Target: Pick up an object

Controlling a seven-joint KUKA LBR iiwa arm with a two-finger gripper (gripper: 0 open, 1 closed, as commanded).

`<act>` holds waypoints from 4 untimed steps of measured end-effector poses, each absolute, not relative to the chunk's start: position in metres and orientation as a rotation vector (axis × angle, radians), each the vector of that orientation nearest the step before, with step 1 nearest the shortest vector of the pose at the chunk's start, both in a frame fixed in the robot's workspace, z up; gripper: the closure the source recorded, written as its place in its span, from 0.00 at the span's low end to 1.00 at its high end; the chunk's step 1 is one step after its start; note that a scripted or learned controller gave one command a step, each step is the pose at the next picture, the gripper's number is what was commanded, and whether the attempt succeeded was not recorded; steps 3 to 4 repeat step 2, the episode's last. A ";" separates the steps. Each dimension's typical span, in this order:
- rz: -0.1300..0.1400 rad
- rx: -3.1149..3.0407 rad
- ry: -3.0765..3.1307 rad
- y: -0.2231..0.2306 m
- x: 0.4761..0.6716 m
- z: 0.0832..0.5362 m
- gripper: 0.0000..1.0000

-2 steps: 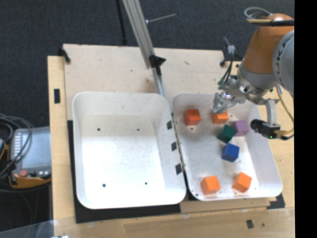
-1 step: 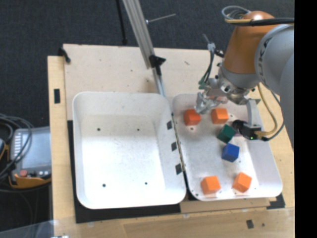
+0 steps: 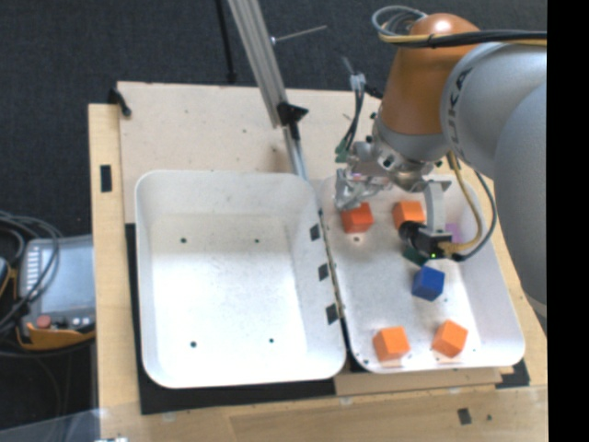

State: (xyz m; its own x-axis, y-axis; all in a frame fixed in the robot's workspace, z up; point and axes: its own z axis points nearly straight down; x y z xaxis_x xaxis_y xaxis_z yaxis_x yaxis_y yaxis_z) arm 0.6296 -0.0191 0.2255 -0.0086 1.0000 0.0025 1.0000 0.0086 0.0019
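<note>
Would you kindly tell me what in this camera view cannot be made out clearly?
- Gripper: small and partly under the wrist, so whether it grips the orange cube below it is unclear.
- Second orange cube: top edge covered by the arm.
- Purple object: mostly hidden behind cables and the arm; shape unknown.
- Right bin: far rim hidden by the arm.
- Grey device: cut off by the left edge.
</note>
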 end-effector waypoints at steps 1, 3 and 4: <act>-0.002 -2.210 -2.229 0.038 0.612 0.237 1.00; 0.001 -2.212 -2.229 0.090 0.591 0.230 1.00; 0.001 -2.212 -2.229 0.090 0.591 0.230 1.00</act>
